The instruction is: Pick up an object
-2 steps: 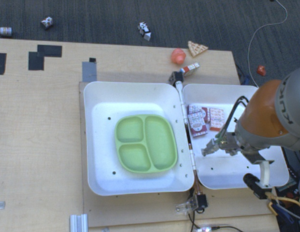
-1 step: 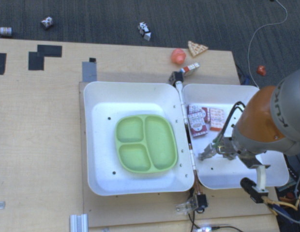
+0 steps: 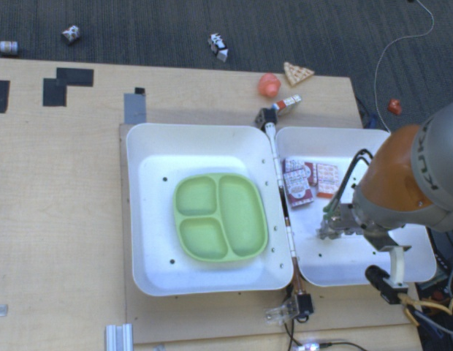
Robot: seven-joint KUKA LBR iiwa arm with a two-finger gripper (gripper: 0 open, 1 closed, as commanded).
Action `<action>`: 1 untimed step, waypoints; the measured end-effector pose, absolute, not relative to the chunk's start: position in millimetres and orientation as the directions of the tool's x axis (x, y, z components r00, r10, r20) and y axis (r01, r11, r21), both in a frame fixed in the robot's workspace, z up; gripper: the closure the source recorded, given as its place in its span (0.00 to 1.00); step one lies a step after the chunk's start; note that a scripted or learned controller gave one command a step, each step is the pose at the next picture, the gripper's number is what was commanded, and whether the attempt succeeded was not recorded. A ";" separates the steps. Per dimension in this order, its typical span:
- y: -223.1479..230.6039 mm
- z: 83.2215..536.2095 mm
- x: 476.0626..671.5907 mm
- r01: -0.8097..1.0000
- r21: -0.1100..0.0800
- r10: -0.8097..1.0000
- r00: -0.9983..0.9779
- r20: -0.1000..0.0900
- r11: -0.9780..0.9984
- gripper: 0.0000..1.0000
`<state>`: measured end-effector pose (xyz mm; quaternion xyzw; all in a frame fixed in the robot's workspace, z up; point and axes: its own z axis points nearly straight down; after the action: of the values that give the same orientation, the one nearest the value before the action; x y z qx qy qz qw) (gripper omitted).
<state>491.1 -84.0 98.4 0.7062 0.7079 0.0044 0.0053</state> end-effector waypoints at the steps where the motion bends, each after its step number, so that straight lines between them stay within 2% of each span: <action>1: -84.0 98.3 491.0 1.000 0.014 1.000 -0.002 -0.001 0.002 0.00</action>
<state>491.0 -84.0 98.3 0.7065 0.7077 0.0044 0.0052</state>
